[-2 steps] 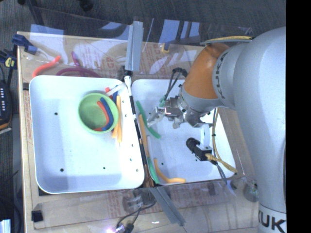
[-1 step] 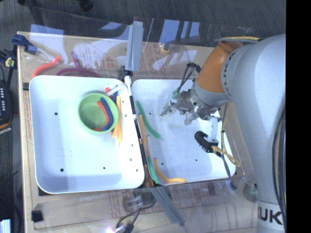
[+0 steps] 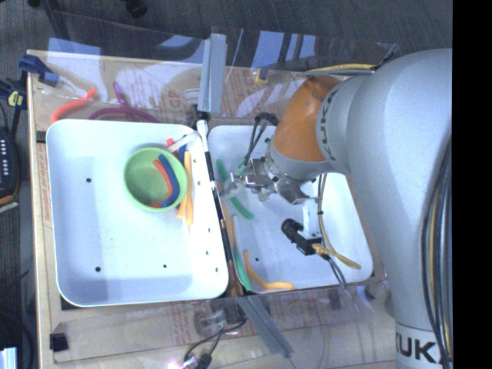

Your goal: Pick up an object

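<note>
My gripper [image 3: 244, 180] is low in the right bin [image 3: 338, 206], near its left wall, under the grey arm with the orange band. A green stick [image 3: 244, 208] lies just below the gripper, and another green piece [image 3: 222, 171] sits at its left, by the bin wall. A yellow-orange curved piece [image 3: 267, 284] rests along the bin's front edge. In the left bin [image 3: 92, 244], a green bowl [image 3: 154, 178] holds a red piece and a blue piece [image 3: 168, 181], with an orange stick [image 3: 187, 198] beside it.
A black part with a yellow cable [image 3: 301, 237] hangs from the arm over the right bin. The divider between the bins [image 3: 217, 221] runs close to the gripper's left. Red tubing [image 3: 115, 114] lies behind the left bin.
</note>
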`<state>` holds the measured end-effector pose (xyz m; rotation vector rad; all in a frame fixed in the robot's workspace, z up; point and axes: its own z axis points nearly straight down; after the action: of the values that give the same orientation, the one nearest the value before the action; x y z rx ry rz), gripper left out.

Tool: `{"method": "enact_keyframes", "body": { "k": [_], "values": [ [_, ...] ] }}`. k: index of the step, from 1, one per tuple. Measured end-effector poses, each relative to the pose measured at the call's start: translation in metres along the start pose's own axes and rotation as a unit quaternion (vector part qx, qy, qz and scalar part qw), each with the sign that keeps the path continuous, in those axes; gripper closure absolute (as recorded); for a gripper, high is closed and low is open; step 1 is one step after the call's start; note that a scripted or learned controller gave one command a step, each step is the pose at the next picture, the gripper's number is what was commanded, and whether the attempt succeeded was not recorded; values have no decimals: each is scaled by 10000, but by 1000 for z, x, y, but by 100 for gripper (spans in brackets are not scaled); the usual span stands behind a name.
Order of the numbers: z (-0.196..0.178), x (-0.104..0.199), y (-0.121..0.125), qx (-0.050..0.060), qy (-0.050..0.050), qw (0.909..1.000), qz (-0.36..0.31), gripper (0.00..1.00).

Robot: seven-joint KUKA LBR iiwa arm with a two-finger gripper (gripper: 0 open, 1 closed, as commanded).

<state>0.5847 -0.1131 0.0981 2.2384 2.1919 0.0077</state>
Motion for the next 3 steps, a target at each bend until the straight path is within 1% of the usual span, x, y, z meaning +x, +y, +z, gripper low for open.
{"method": "enact_keyframes", "body": {
  "k": [1,2,3],
  "values": [
    [-31,-42,22,63,9,9972,739,0],
    [0,5,2,-4,-16,9992,408,0],
    [-9,5,2,8,-12,9992,398,100]
  ]
}}
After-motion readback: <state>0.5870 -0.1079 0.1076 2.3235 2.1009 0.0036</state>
